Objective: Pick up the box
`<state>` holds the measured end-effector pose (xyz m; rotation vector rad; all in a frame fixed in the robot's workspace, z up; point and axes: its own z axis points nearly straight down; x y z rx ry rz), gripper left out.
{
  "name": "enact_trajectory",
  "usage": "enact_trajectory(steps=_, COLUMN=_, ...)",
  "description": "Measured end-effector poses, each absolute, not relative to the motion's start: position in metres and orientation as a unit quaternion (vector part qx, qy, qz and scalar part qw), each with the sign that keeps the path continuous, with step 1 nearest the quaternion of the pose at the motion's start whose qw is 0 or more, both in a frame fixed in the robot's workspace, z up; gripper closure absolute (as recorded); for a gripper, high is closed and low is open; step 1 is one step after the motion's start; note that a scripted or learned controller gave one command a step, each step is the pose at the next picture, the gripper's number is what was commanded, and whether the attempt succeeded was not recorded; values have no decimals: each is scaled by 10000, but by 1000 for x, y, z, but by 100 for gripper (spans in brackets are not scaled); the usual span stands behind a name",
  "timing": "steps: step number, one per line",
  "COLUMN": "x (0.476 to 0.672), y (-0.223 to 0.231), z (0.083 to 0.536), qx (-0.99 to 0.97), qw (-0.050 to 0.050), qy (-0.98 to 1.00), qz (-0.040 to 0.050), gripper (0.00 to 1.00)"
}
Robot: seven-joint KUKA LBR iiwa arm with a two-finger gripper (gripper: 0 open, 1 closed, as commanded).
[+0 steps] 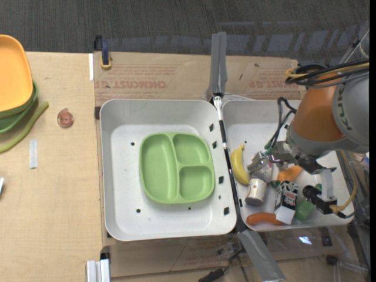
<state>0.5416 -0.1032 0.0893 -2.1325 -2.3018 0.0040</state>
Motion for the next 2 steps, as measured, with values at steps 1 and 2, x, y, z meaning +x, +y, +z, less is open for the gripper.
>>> enact_trajectory(steps=1, x=541, y=-105, z=96, qx=-6815, qw=33, qy=-7318, qz=24, gripper=100)
enact_trajectory(steps=2, x=577, y=-35, z=189, qx=-7400, qw=10, qy=-6727, qz=25, gripper=100)
